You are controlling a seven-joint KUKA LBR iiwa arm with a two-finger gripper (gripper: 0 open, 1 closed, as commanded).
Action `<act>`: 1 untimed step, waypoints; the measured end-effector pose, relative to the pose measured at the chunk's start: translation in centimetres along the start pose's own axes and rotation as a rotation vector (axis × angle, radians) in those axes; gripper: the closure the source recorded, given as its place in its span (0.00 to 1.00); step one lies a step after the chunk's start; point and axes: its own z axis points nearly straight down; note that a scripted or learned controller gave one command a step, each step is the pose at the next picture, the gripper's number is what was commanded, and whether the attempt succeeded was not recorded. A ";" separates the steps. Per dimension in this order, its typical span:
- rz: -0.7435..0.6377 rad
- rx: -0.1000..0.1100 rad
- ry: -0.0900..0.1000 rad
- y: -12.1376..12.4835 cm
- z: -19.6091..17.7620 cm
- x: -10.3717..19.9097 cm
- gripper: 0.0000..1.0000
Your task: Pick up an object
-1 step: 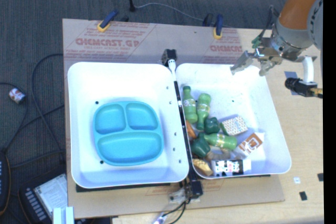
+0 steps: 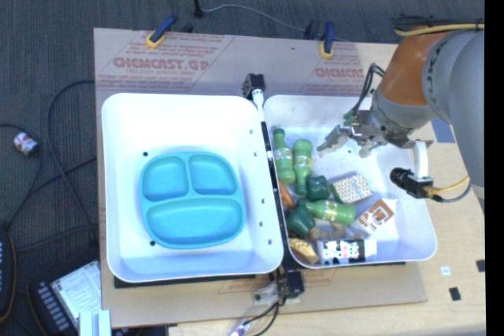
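Note:
The right bin [image 2: 409, 244] holds a heap of small things along its left and front. Two light green bottles [image 2: 292, 159] lie near the left wall, a dark green piece [image 2: 317, 186] just below them, and another green bottle [image 2: 331, 210] lower down. A patterned packet [image 2: 352, 187], an orange and white box [image 2: 379, 215] and a black and white card [image 2: 343, 250] lie towards the front. My gripper [image 2: 351, 141] hangs over the bin's back middle, right of the bottles. It is open, with bare bin floor showing between its fingers.
The left bin [image 2: 126, 248] carries a blue divided plate [image 2: 191, 197]. A black divider with a clip [image 2: 253, 84] runs between the bins. The grey arm with its orange band [image 2: 409, 79] comes in from the right, and a black cable end [image 2: 411, 181] hangs beside it.

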 end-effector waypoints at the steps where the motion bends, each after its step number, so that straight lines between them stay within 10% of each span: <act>1: 0.001 -0.011 -0.008 -0.8 1.6 5.7 0.00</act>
